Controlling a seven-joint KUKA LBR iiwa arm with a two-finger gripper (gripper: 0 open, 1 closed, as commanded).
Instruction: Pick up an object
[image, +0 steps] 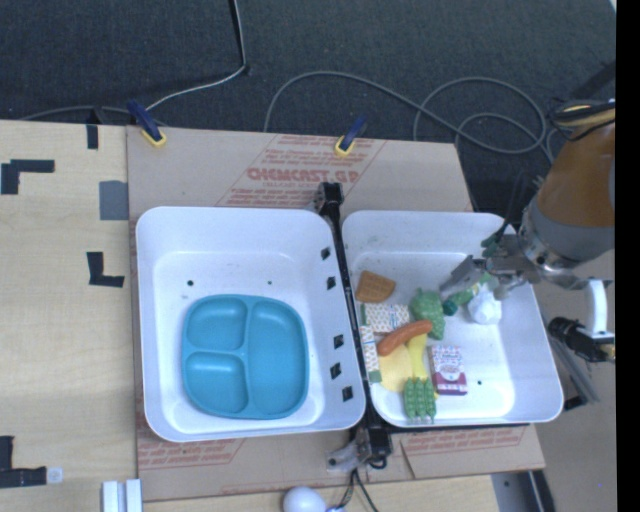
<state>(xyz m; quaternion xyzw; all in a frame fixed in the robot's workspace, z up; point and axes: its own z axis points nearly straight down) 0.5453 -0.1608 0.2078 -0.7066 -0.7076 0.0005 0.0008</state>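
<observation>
The right bin (520, 385) holds a pile of small objects: a brown cookie-like piece (375, 288), a green broccoli-like lump (428, 305), an orange carrot (404, 336), a yellow piece (397, 366), a green studded block (419, 398), a red-and-white packet (447, 369) and a white lump (486, 309). My gripper (470, 283) reaches in from the right, low over the bin's right half. Its fingers stand apart, just above the white lump and right of the broccoli. Nothing shows between them.
The left bin (165, 235) holds a blue divided plate (245, 355). A black divider with clips (340, 300) separates the bins. Cables run across the dark floor beyond the bench. The grey-and-orange arm (580, 200) overhangs the right bin's right rim.
</observation>
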